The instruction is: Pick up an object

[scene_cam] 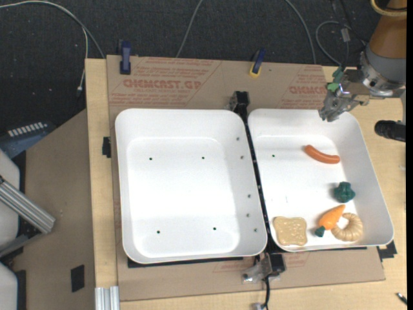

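The right bin (290, 131) holds an orange sausage (321, 154), a dark green broccoli piece (344, 191), an orange carrot (330, 219), a tan croissant (349, 227) and a slice of toast (290, 230). My gripper (332, 110) hangs over the bin's far right corner, above and behind the sausage. Nothing shows between its fingers, and the slant hides how far apart they stand.
The left bin (184, 124) lies beside the right one, with black clips (240, 100) at the seam between them. Cardboard (193, 76) covers the bench under both bins. Blue and yellow clamps (124, 57) hold its far edge.
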`<act>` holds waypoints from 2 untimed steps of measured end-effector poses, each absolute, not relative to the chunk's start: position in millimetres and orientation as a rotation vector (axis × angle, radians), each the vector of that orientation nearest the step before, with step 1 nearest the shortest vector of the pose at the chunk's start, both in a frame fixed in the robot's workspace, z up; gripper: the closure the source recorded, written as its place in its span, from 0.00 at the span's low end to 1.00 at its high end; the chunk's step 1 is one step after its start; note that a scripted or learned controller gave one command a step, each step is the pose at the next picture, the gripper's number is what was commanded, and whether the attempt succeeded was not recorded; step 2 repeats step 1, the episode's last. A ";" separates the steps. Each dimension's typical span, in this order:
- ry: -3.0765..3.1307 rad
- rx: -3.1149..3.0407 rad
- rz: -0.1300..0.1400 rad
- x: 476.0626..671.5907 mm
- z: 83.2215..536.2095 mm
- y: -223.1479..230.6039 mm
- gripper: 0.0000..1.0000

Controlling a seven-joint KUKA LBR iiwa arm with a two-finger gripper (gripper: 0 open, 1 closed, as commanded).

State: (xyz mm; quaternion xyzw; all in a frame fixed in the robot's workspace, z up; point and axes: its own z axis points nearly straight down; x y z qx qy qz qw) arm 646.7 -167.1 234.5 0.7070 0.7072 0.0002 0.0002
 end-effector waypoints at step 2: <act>2.224 2.227 -0.005 642.4 96.4 -192.8 0.00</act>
